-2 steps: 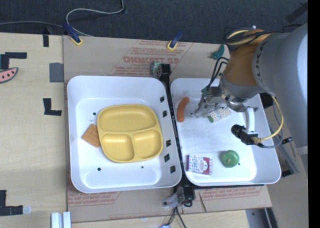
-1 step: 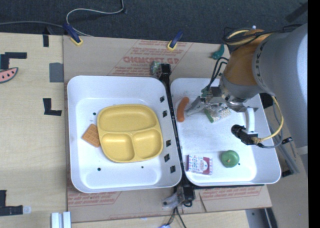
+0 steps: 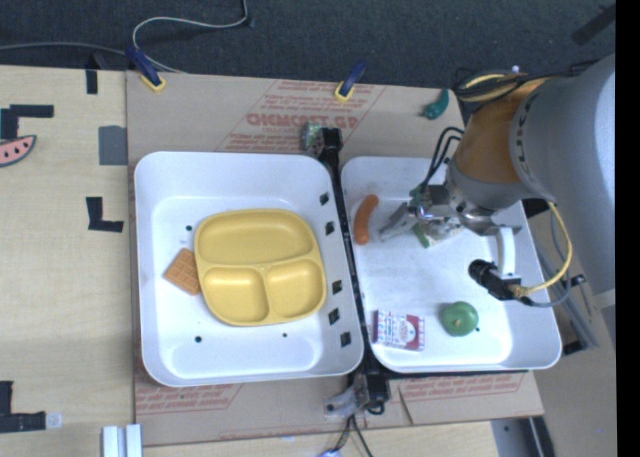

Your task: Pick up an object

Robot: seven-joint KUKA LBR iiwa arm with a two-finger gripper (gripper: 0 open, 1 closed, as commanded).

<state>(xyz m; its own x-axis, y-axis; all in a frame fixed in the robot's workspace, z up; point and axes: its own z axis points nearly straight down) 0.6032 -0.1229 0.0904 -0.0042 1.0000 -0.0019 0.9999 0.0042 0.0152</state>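
Gripper low in right bin, fingers spread, nothing between them; orange carrot-like piece just left of tips, apart. Green apple and small red-white carton near front wall, carton print unreadable. Left bin: yellow divided tray, waffle piece at its left edge; red lettering on cardboard behind, not legible.

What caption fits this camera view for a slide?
Arm's gripper low in right bin near orange carrot; green apple and small carton in front.
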